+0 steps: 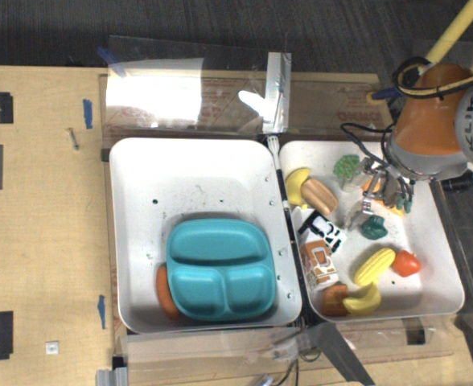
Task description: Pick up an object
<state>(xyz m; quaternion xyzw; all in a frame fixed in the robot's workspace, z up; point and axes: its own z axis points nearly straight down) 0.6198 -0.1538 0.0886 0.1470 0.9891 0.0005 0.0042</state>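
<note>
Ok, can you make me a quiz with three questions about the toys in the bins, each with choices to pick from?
1. Where is the teal divided tray?
A. In the left bin
B. In the right bin
C. On the cardboard

2. What colour is the corn cob?
A. Blue
B. Yellow
C. Purple

3. Where is the tool right now?
A. Over the left bin
B. Out over the cardboard
C. Over the right bin, by the toys

Answers:
1. A, the tray sits on the floor of the left bin.
2. B, the cob is bright yellow, next to the red tomato.
3. C, it hangs above the right bin, close to the small dark green toy.
</note>
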